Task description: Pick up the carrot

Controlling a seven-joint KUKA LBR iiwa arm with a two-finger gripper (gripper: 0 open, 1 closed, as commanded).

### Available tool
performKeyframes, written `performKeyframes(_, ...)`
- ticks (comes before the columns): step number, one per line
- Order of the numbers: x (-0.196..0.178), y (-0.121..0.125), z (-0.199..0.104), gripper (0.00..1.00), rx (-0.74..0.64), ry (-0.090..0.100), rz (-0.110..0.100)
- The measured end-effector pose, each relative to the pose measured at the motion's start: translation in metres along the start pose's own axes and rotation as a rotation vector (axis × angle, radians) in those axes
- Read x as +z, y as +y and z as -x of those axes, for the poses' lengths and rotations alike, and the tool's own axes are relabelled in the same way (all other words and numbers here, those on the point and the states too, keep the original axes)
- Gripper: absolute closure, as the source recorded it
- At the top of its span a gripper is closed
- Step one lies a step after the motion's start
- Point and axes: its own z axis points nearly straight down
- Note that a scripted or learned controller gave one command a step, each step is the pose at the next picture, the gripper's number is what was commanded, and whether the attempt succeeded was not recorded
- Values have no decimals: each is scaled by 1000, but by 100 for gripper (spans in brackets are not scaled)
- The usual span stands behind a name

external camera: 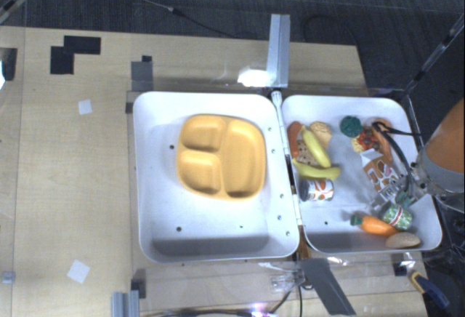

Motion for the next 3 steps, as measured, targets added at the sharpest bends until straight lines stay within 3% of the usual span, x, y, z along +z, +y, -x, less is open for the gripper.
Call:
performKeyframes(1,-46,26,25,100,33,-4,4)
performKeyframes(2,-103,13,-17,100,-311,-3,3)
performKeyframes(3,-114,16,-16,100,-315,-9,7)
